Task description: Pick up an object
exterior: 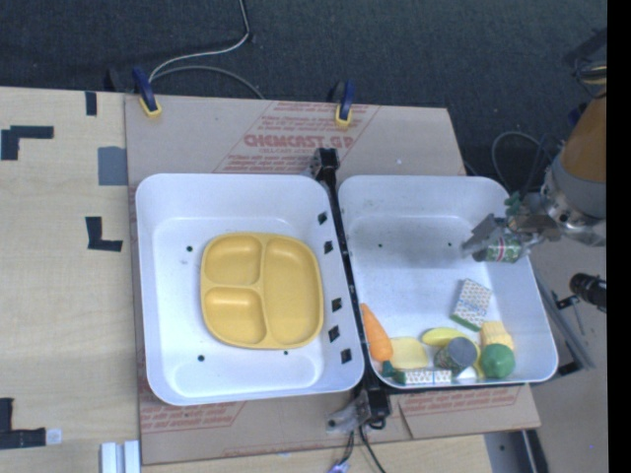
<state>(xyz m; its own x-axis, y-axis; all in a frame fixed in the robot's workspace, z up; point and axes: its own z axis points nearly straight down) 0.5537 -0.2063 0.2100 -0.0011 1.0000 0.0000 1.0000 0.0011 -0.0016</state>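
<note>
The right bin holds a cluster of small toys along its front edge: an orange carrot, a yellow banana-like piece, a grey round piece, a green ball and a yellow corn-like piece. A pale checkered block lies a little behind them. My gripper hangs over the right side of this bin, near its right wall and behind the checkered block. A small greenish-white cylindrical shape sits at its tip. I cannot tell whether that is a held object or part of the gripper.
The left bin holds a yellow divided plate at its middle. A black divider strip runs between the bins. Two clamps pin the cardboard at the back. Cables trail off the bench's right side.
</note>
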